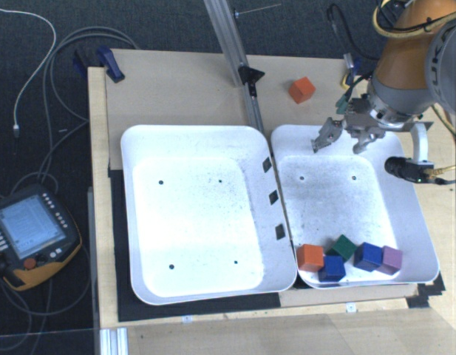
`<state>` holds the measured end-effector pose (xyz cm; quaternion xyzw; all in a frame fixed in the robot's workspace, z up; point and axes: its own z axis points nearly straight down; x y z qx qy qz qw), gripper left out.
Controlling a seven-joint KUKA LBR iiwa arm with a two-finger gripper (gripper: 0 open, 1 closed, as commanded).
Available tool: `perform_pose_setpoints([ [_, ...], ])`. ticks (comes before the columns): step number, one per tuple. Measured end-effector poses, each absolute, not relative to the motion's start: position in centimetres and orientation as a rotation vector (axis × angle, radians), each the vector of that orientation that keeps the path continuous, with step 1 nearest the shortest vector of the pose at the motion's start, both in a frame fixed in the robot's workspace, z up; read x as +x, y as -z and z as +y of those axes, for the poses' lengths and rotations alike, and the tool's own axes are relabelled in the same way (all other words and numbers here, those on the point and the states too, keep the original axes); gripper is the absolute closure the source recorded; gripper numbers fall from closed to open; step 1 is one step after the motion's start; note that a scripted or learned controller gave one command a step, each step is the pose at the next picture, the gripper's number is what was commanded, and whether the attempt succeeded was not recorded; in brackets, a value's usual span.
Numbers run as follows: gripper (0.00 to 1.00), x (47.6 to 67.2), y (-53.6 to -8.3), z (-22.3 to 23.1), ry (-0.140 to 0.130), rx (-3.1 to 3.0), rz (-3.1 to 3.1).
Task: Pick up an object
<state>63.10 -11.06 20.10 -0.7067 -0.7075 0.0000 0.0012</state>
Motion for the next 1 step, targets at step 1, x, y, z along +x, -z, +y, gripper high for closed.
perform_pose_setpoints([
  [1, 0.0, 63.97, -19.99, -0.05, 0.004, -2.209, -2.23],
])
